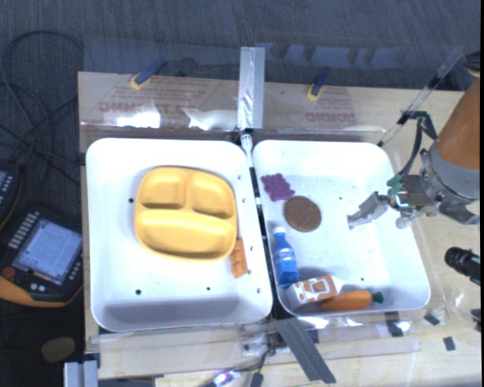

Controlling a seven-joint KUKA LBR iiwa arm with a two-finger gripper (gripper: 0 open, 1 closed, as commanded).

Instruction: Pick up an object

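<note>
The right bin (339,153) holds a purple bunch of grapes (277,186), a brown round disc (303,214), a blue bottle (285,258), a small white and orange carton (314,288) and a carrot (348,300) along the front wall. My gripper (383,214) hangs over the right side of this bin, to the right of the brown disc. It is open, with nothing between its fingers (363,212).
The left bin (113,297) carries a yellow divided plate (185,212) and a small orange piece (239,259) by its right wall. A metal divider post (251,87) stands behind the bins. Cables and a handheld pendant (40,252) lie left of the bench.
</note>
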